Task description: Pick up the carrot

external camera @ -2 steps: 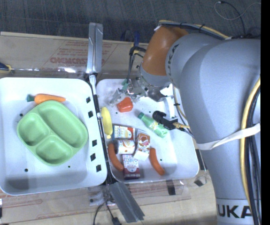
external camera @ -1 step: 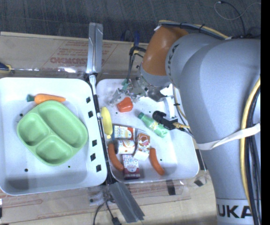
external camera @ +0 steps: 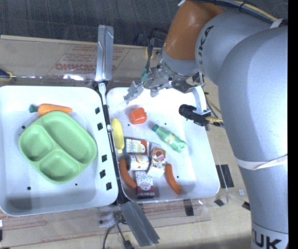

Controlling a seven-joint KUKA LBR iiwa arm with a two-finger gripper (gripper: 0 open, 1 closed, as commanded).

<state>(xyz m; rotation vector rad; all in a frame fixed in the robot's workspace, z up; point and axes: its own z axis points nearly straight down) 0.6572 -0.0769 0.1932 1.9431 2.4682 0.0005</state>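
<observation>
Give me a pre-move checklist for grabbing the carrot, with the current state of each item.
1. Carrot in view, in the left bin: ok.
2. Carrot free on top: ok, it lies beside the green tray, at its upper edge.
3. Gripper over the carrot: not ok, it hangs over the right bin near the red pepper.
4. Gripper carrying nothing: ok.
5. Path across the divider: cannot tell.

Left bin (external camera: 3, 154) holds a green divided plate (external camera: 58, 146). Right bin (external camera: 203, 175) holds a red pepper (external camera: 137, 115), green bottle (external camera: 169, 137), yellow banana (external camera: 117, 134), two sausages (external camera: 172, 179) and what look like small cartons (external camera: 138, 154). Both sit on cardboard (external camera: 50, 56).
</observation>
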